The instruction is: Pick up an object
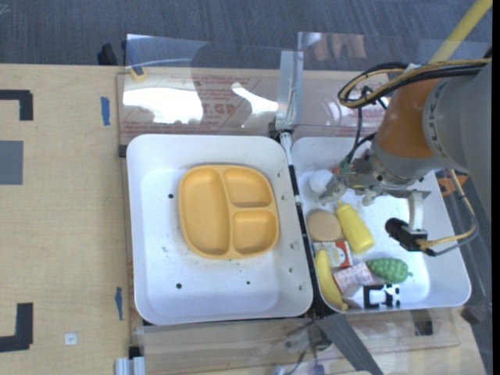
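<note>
While the gripper hangs low in the right bin, just above the yellow bottle, whether it grips anything cannot be told. A sound pick would descend squarely over one item and keep off its neighbours. Counted: one yellow bottle, one banana, one tan disc, one green toy; the left bin carries one yellow tray.

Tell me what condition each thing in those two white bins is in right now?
Yellow divided plate: upright in the left bin, its compartments bare.
Yellow bottle: lying on its side in the right bin.
Banana: lying flat by the bin's left wall.
Green toy: lying loose.
Round tan piece: lying flat.
Gripper: low above the yellow bottle.
</note>
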You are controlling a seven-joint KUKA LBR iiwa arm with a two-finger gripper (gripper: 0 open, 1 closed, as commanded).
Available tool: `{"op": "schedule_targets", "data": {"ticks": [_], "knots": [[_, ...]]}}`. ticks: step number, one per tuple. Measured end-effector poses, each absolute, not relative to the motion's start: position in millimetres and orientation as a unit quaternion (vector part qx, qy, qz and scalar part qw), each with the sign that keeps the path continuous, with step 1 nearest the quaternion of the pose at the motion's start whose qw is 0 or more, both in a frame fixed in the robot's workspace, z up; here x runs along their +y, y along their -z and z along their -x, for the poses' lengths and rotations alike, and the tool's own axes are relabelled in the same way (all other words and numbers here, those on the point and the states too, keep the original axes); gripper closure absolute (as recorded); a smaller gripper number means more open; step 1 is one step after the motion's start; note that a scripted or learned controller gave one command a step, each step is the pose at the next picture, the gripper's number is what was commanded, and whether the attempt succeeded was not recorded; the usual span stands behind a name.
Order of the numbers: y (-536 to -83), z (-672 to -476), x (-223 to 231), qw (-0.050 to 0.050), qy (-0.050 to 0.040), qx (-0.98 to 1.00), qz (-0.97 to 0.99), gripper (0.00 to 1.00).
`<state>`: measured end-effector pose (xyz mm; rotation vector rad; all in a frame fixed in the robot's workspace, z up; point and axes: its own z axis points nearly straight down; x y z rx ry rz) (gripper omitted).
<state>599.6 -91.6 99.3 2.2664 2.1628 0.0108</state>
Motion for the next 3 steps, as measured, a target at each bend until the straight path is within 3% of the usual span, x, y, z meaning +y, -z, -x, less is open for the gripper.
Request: {"op": "schedule_targets", "data": {"ticks": [1,2,3], "knots": [[-88.0,-554.0,-116.1,0.003,-0.0014,0.703,-0.711,0.0],[-99.6,-555.9,-116.1,0.005,-0.0035,0.703,-0.711,1.0],[-265.6,-579.8,-38.7,0.001,-0.0014,0.536,-0.844,1.0]]}}
